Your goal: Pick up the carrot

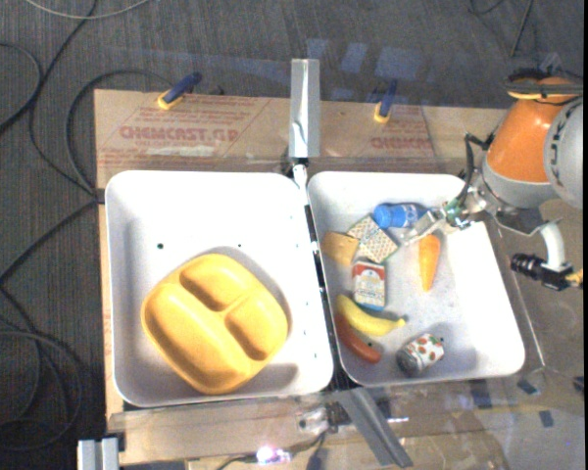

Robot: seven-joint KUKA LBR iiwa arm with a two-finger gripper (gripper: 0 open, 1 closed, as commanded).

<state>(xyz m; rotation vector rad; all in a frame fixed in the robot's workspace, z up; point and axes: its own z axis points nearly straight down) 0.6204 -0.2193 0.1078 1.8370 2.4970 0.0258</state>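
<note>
The carrot (pixel 428 261) lies in the right bin (pixel 490 346), tip downward, just right of the small red-and-white carton (pixel 369 284) and beyond the banana (pixel 366 318). The gripper (pixel 439 219) hovers just above the carrot's top end, beside the blue bottle (pixel 400 214); its fingers look too blurred to judge their state.

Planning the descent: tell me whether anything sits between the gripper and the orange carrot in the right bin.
Nothing visible does. The gripper hovers just above the orange carrot's upper end. The blue bottle lies to its left, beside the path rather than across it.
</note>
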